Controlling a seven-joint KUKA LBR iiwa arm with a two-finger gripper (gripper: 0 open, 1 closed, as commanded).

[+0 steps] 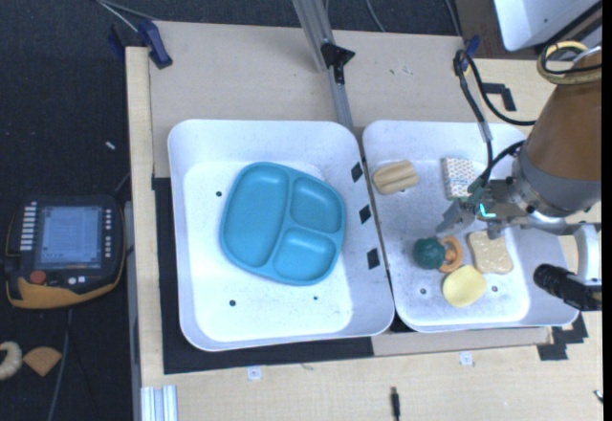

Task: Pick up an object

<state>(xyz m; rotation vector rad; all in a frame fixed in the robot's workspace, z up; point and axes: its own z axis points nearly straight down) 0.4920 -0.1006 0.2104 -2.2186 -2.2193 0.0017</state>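
The gripper (457, 223) hangs with jaws open just above the teal ball (428, 252), which lies slightly down-left of them.

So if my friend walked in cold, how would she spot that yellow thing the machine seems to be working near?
Start at the right-hand white bin, the one the grey arm reaches into. Go to its front edge, nearest the camera, past the dark green ball and the tan toast-like slab. The yellow lump lies just in front of those two; it is the one pale lemon, rounded thing in that bin.
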